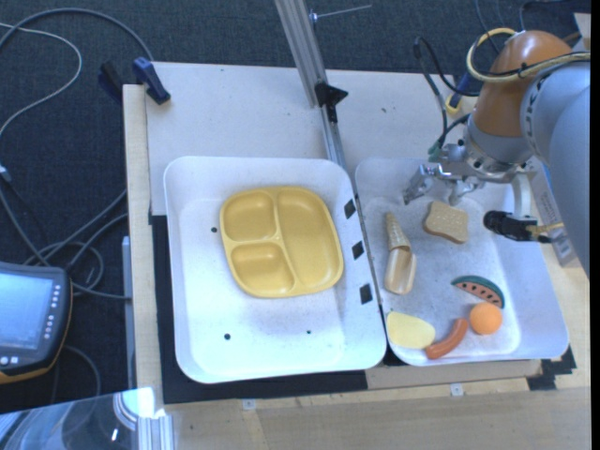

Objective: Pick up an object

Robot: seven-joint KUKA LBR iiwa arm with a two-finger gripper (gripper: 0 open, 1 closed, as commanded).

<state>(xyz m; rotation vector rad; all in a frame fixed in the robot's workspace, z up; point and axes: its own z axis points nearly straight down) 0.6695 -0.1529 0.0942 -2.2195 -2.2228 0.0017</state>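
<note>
The hand [442, 184] hangs just above the bread slice [445, 222] in the right bin [534, 340]; its grip cannot be told. The slice looks light and stiff; take its side edges. Near it: one banana [398, 254], one melon wedge [478, 291], one orange [486, 319], one sausage [446, 339]; two bins counted.

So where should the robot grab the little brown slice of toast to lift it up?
Probably across the two long edges of the brown slice of toast, coming straight down from above. It lies flat on the floor of the right white bin, with open space around it, so the gripper, hanging just above its top edge, likely has room on both sides.
</note>
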